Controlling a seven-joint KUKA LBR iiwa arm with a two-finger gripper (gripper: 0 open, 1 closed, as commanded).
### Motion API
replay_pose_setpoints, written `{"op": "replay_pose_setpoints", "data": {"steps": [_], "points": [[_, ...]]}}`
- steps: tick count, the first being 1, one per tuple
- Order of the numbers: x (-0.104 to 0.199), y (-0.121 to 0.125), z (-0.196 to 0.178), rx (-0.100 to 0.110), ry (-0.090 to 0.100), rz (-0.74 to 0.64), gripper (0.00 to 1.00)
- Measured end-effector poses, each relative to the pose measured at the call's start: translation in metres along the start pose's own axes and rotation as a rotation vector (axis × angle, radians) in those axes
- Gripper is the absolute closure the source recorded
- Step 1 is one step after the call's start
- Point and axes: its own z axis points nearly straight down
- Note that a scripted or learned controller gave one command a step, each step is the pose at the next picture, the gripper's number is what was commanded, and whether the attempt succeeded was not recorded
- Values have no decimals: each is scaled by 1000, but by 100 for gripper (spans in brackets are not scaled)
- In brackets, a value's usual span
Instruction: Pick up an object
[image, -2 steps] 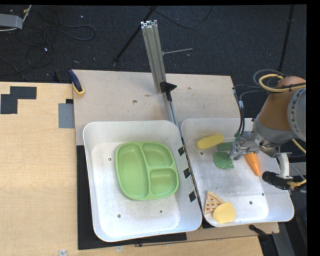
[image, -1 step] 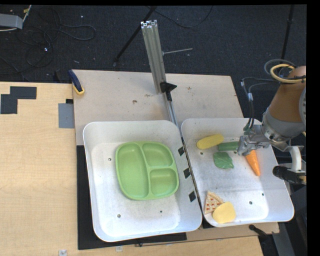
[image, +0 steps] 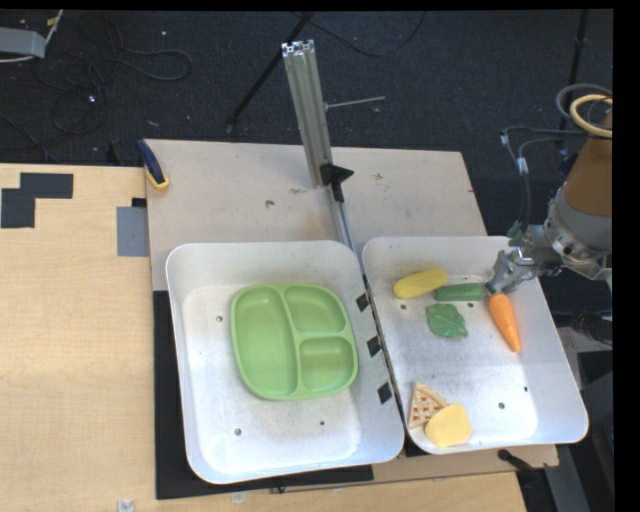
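Left bin (image: 200, 300): green tray (image: 294, 340); right bin (image: 545, 400): carrot (image: 504, 320), leaf (image: 446, 320).

1 fixed overhead view, slanted down on 2 white bins (image: 200, 300) side by side.

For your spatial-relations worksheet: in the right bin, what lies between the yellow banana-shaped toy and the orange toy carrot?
In the camera view, a dark green oblong toy lies between the yellow banana-shaped toy and the orange toy carrot, close beside the banana.
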Motion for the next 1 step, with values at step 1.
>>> {"op": "replay_pose_setpoints", "data": {"steps": [1], "points": [[-1, 1, -53, 0, 0, 0, 100]]}}
